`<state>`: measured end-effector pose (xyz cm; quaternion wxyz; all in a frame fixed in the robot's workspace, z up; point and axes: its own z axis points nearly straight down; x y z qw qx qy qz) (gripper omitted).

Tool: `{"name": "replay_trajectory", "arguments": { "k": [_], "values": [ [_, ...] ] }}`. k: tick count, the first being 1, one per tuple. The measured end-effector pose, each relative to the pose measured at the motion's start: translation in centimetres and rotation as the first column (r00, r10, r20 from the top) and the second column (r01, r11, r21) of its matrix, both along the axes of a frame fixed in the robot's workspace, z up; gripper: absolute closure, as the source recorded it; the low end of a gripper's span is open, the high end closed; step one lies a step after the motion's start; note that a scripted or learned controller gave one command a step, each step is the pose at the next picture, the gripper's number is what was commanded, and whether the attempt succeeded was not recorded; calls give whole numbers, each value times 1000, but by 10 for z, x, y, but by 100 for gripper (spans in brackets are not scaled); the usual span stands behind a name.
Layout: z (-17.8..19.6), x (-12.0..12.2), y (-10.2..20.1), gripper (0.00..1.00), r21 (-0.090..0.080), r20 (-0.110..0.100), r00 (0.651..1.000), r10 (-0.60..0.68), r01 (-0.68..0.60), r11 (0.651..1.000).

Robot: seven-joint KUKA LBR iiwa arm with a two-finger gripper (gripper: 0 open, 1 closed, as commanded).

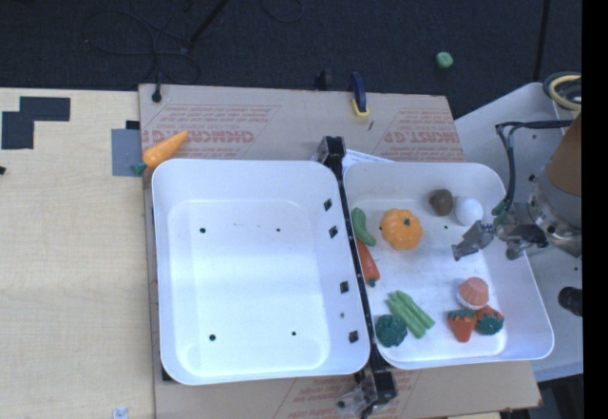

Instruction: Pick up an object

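Camera view: jaws point(472, 244) hover above pink shell point(473, 292)

Right bin point(518, 336) holds toy produce — orange pumpkin point(402, 229), green beans point(410, 311), strawberry point(463, 324).

Overhead slanted view of both bins point(166, 218)

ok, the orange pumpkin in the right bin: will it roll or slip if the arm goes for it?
The round orange toy pumpkin looks smooth and rounded, so a side nudge would probably roll it. It seems glossy, maybe slippery to pinch. It sits right beside the curved green toy vegetable, so a push would likely shove that too.
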<state>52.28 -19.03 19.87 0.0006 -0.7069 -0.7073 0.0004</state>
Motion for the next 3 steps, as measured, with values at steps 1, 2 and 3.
{"name": "replay_trajectory", "arguments": {
  "k": [1,2,3],
  "values": [
    [-116,55,4,0,0,0,1000,1,-1,1000],
    [-112,123,73,0,2,0,1000,7,-7,1000],
    [-108,94,100,0,-11,7,1000,-3,3,1000]
  ]
}}
